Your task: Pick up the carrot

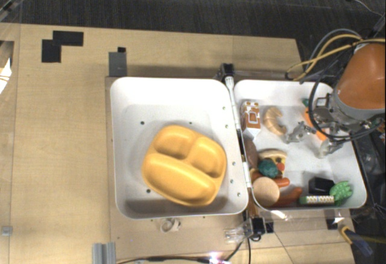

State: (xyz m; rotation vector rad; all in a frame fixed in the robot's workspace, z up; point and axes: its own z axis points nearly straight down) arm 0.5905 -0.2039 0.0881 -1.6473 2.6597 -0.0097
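My pincer hangs over the upper right part of the right bin, and my arm comes in from the right with its orange band above the wrist. The two metal fingers stand apart, with only white bin floor between them; nothing is clamped. The carrot shows as a small orange patch just behind my wrist, near the bin's far wall, mostly hidden under me. I cannot tell whether I touch it.

To the left of my pincer lies a pale croissant-shaped piece, and beside it a small brown and white box near the divider. Nearer the front of the bin sit a teal-green toy, a round peach-coloured ball and a red sausage-like piece just beside the ball. In the front right corner are a black block and a green leafy toy.

The left bin holds one large yellow bell pepper. Both bins rest on the tan desk.
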